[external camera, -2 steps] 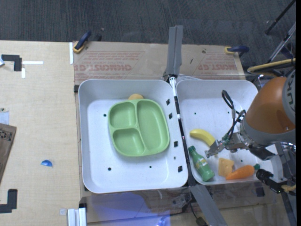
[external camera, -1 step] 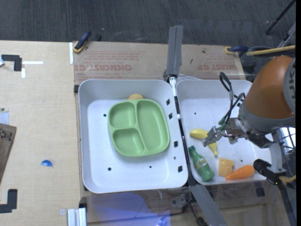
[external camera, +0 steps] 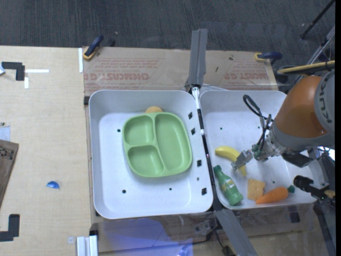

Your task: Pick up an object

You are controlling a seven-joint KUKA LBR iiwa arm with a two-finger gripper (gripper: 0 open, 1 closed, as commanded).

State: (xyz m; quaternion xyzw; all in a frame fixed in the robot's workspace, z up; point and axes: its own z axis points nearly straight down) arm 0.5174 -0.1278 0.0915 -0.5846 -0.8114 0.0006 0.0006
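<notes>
Reaching looked like the step in hand when you stopped on this moment: the claw point(external camera: 243, 160) hung low in the right bin point(external camera: 234, 105), its tip right against the banana point(external camera: 227, 153), which lay just to its left. Whether the claw was open or closed you could not have told from this slant, and nothing showed held in it, so you would have judged the pick as not yet made. Below the claw and slightly left lay the green bottle point(external camera: 228, 185); below it to the right sat the orange block point(external camera: 256, 188) and, beyond that, the carrot point(external camera: 273, 195). The next move, by my reckoning, called for you to settle the claw squarely over the banana and close on its narrow width before lifting, since a curved fruit on smooth white plastic may slide away. Well off to the claw's left, the left bin point(external camera: 101, 159) carried a green divided plate point(external camera: 158, 144). Both bins stood on a pale wooden bench point(external camera: 42, 143) with cardboard point(external camera: 133, 68) behind them and dark carpet point(external camera: 106, 9) beyond.
</notes>
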